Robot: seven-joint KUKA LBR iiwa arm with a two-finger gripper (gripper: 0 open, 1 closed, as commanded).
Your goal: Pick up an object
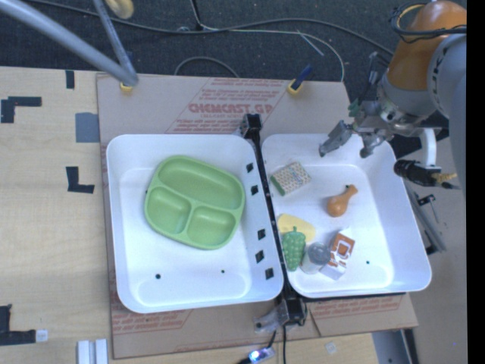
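- Gripper (350, 145) hangs over the far edge of the right bin (402, 226), 2 fingers spread wide, nothing between them.
- Right bin contents: checkered block (291, 178), orange drumstick toy (342, 200), yellow piece (298, 224), green ridged toy (293, 249), small carton (340, 252) (all near the divider or mid-bin).
- Left bin (125, 203): green 3-compartment tray (195, 201).

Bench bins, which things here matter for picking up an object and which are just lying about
For the job: gripper, open; chicken drumstick; patterned sponge; green grapes; yellow piece; small carton.
Lying about: green divided plate; cardboard sheet; cables.
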